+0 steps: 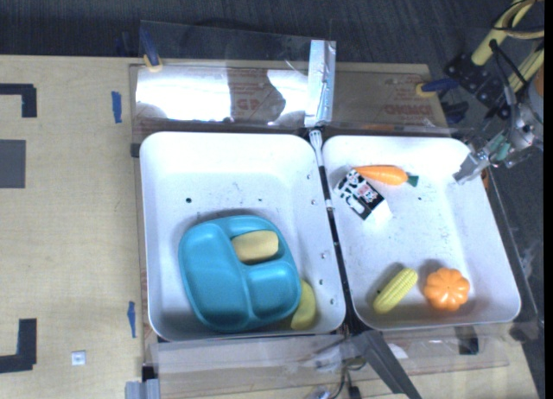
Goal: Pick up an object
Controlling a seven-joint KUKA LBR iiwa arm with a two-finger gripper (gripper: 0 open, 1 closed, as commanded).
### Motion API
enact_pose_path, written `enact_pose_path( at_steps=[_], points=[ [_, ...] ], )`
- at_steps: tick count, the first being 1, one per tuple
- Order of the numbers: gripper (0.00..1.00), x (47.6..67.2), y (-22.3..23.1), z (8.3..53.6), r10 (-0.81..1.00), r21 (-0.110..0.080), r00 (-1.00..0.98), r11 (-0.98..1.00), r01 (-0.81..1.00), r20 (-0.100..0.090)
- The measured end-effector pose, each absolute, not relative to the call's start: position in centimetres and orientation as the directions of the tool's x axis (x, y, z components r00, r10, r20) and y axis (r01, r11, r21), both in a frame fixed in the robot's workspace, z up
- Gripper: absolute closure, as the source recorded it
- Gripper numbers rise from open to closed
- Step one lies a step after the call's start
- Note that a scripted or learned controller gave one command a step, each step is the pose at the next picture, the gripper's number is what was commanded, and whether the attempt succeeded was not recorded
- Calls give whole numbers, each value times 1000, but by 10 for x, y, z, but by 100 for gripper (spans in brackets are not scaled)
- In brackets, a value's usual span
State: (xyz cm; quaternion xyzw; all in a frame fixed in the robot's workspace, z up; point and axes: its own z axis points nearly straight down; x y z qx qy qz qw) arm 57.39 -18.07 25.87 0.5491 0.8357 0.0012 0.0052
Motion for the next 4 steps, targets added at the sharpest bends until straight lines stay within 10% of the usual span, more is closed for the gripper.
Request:
enact_pose_path(
  at_steps=[1,4],
  points=[
    [100,497,-225,257,712,0,-702,702,712,-1],
    [100,481,-160,272,2,1,-1000,1000,2,-2]
  ],
)
